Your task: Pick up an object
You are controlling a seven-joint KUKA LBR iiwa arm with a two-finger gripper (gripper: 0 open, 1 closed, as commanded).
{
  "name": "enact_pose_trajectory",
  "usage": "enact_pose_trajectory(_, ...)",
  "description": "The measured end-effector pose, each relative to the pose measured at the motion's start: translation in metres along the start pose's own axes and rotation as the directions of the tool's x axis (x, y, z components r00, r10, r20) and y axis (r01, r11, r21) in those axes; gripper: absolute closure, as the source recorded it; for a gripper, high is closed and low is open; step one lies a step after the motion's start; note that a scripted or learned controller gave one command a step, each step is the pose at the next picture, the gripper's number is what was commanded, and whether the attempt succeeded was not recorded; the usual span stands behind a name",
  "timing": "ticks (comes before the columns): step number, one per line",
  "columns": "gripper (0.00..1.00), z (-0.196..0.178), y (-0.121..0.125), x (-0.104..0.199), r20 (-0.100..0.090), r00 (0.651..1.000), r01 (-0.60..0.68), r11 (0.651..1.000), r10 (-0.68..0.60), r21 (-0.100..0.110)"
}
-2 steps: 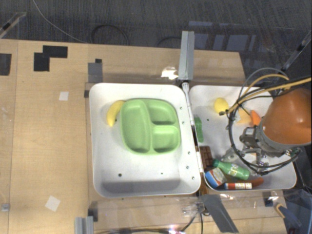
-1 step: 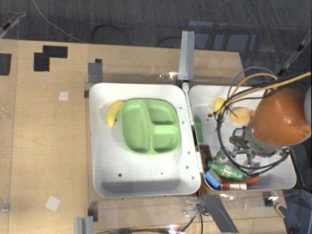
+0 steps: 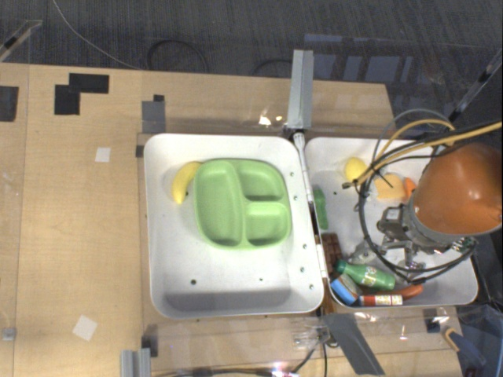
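My gripper (image 3: 391,247) hangs low in the right bin (image 3: 464,289), under the arm's orange band (image 3: 460,188) and wrapped by black and yellow cables. Just below it lies a green bottle (image 3: 366,275). In front of that bottle lie a blue object (image 3: 343,290) and a red, marker-like item (image 3: 391,296), along the bin's front wall. A brown block (image 3: 330,250) sits to the gripper's left. Behind it are a yellow lemon-like object (image 3: 355,167) and an orange piece (image 3: 388,186).
The left bin (image 3: 181,281) holds a green divided tray (image 3: 240,203) with a yellow banana (image 3: 184,181) against its left side. A thin green stick (image 3: 320,209) lies by the wall between the bins. Metal clamps stand behind and in front of the bins.
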State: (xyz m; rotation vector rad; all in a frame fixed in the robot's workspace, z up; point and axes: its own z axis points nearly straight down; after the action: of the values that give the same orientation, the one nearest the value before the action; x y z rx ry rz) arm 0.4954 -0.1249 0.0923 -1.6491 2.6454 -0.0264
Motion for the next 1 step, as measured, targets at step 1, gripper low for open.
enact_pose_trajectory(1, 0.00, -0.0017, 0.0075, -0.0157, -0.017, 1.000, 0.003, 1.000, -0.003, 0.010)
